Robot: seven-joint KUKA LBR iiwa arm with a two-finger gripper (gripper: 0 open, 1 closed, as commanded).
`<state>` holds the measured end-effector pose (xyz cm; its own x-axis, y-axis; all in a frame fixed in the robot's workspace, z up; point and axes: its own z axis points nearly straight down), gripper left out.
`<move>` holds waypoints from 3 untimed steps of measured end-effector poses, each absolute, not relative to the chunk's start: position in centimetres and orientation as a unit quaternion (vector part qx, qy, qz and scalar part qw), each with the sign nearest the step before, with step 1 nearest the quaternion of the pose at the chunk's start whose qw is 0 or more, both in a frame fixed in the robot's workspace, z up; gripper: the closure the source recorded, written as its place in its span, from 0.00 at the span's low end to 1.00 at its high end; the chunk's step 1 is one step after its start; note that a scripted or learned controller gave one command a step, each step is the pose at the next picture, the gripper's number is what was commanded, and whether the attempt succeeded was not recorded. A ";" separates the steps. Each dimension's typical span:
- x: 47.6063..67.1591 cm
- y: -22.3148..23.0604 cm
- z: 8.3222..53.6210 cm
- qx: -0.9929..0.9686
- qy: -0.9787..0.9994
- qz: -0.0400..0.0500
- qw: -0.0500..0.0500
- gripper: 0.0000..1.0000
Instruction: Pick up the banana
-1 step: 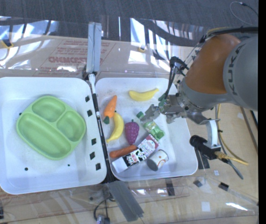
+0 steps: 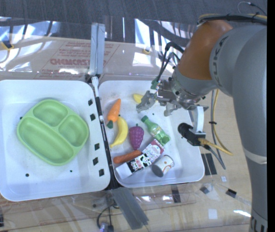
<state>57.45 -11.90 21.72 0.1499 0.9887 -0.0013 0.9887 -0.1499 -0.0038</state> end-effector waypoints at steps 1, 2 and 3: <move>65.7 -12.1 22.3 -0.725 -0.688 0.001 0.001 0.00; 65.7 -12.3 23.1 -0.676 -0.737 0.001 0.000 0.00; 65.5 -14.1 10.3 -0.654 -0.756 0.003 0.005 0.00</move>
